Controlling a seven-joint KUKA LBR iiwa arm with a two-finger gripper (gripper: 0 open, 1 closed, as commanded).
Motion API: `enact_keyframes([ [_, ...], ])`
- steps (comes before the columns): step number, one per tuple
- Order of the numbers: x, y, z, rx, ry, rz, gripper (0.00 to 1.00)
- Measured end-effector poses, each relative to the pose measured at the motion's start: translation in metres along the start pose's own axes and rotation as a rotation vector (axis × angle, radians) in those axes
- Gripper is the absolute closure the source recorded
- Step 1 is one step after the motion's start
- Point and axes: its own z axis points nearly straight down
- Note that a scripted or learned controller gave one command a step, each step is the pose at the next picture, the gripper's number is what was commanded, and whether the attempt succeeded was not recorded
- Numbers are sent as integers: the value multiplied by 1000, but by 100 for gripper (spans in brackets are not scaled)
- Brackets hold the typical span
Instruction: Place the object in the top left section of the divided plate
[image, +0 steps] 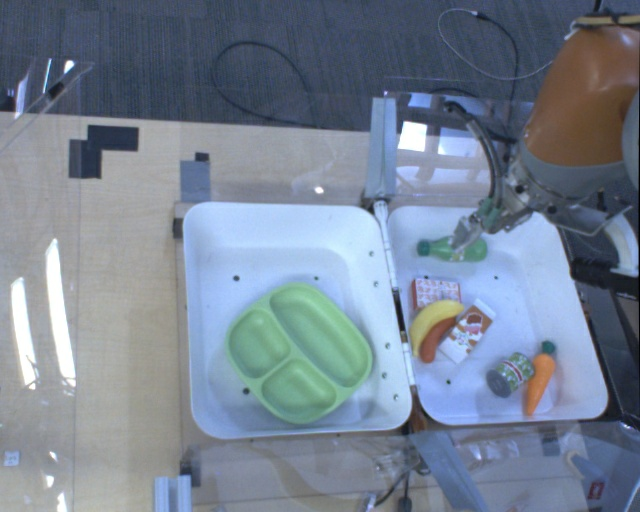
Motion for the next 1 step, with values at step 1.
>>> enact_keyframes([
  [1, 7, 47, -57, -1, 0, -109, 100],
])
